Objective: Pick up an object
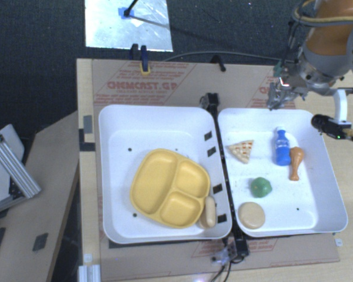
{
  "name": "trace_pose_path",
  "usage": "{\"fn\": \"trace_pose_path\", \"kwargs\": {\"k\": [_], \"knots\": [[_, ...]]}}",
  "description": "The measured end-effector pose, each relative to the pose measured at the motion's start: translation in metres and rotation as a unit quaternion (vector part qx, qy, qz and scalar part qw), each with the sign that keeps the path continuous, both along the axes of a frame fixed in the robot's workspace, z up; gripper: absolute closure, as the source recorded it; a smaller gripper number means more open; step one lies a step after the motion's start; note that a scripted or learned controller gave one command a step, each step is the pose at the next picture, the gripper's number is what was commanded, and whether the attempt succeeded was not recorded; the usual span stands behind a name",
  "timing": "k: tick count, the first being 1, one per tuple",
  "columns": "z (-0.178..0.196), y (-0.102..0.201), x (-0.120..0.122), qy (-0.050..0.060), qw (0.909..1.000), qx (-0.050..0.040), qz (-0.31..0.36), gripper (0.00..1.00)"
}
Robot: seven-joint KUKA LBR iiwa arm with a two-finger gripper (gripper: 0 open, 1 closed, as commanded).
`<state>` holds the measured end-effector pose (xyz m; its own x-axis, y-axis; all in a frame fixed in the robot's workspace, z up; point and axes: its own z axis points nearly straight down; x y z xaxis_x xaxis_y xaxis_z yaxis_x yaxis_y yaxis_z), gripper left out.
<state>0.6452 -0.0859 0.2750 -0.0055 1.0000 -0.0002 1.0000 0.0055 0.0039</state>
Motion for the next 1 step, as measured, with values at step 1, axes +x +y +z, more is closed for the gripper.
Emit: {"fn": "trace_pose_path", "kwargs": {"k": [1], "knots": [[-0.0188, 0.0498, 0.0077, 0.001, 1.0, 0.0007, 0.002, 1.0]]}}
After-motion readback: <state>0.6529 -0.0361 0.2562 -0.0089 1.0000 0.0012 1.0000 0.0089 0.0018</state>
